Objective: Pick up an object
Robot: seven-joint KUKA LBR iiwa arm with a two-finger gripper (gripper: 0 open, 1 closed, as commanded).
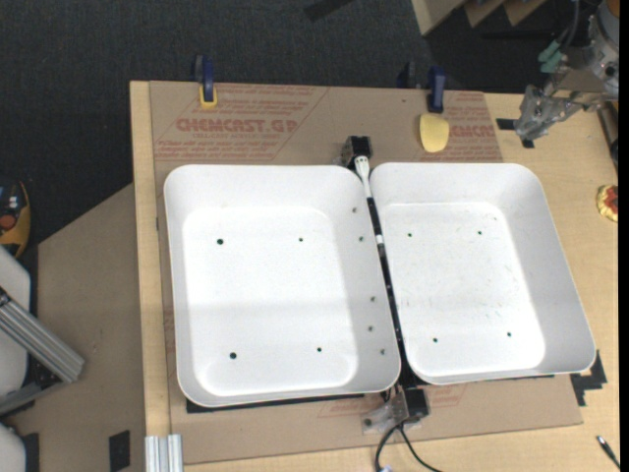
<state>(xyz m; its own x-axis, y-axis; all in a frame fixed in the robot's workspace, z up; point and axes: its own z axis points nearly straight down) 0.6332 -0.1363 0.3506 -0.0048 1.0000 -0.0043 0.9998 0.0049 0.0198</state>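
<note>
Yellow object (433, 133), a small, rounded, pale lump, sits on the bench (246, 116) in the upper middle of the frame. It lies just beyond the far rim of the right bin (562, 264) and below a blue clamp (435, 87), not inside either bin. The gripper (539, 114) hangs at the upper right, well apart from it, so the object lies to the gripper's left and slightly lower in the frame. The object's long axis looks to run up and down the frame. Whether the gripper is spread or closed, nobody can tell from here. The left bin (179, 264) is farther off.
</note>
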